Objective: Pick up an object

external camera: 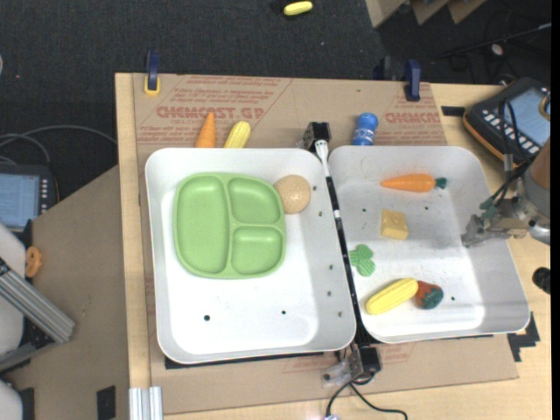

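Note:
The right bin [455, 318] holds an orange carrot [409, 183] at the back and a pale yellow block [395, 226] in the middle. A small green leafy piece [362, 260] lies by its left wall. A yellow corn cob [391, 295] lies at the front, touching a red and green piece [428, 296]. My gripper [473, 232] reaches in low over the right bin's right side, to the right of the yellow block and apart from every object. Nothing shows in its grasp.
The left bin [254, 326] holds a green divided plate [230, 225] and a tan round roll [293, 193]. Behind the bins on the board lie a small carrot [206, 131], a yellow piece [237, 134] and a blue bottle [366, 128]. A tablet [516, 116] sits at the far right.

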